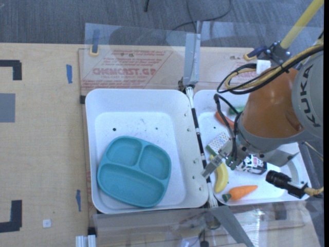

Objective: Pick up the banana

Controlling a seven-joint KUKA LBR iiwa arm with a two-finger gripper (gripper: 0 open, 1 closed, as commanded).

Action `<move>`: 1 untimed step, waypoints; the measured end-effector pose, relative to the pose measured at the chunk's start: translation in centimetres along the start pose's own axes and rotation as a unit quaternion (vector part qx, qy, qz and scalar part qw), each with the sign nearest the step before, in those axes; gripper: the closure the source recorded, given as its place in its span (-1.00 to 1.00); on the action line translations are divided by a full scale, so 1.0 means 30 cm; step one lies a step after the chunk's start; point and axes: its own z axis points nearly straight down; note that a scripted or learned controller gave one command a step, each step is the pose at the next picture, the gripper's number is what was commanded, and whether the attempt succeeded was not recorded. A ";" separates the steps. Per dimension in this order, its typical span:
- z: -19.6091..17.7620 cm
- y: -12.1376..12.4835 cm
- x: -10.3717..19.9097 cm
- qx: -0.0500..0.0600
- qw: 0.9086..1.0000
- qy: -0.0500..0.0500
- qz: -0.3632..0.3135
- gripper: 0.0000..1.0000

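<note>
Beside the right bin's [205, 118] left wall, jaws [222, 161] down low just above the banana [221, 179], spread or pinching I cannot tell; orange carrot [242, 192] lies right of banana.

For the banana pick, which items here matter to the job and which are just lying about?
Belongs to the job:
- banana, lying in the right bin
- claw, low over the banana's upper end

Just lying about:
- carrot, beside the banana
- teal divided plate in the left bin
- orange item, partly hidden by the arm
</note>
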 end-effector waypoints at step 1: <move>0.000 -0.002 -0.002 0.000 1.000 0.000 0.004 -1.00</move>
